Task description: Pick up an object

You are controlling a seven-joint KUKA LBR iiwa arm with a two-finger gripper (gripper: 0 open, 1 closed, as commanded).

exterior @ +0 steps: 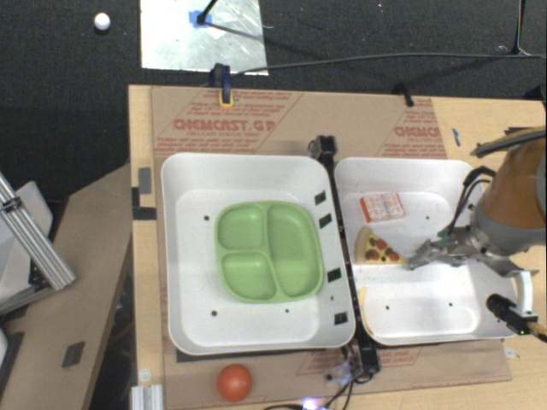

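In the right bin a pizza slice toy lies near the left wall. A small white and red packet sits just behind it. My gripper reaches in from the right, low over the bin floor, with its tip just right of the pizza slice. Nothing is visibly held in it. The orange band of the arm hangs over the bin's right rim.
The left bin holds a green divided plate. A red ball rests on the bench in front of the left bin. A black divider runs between the bins. Cables cross behind the bench.
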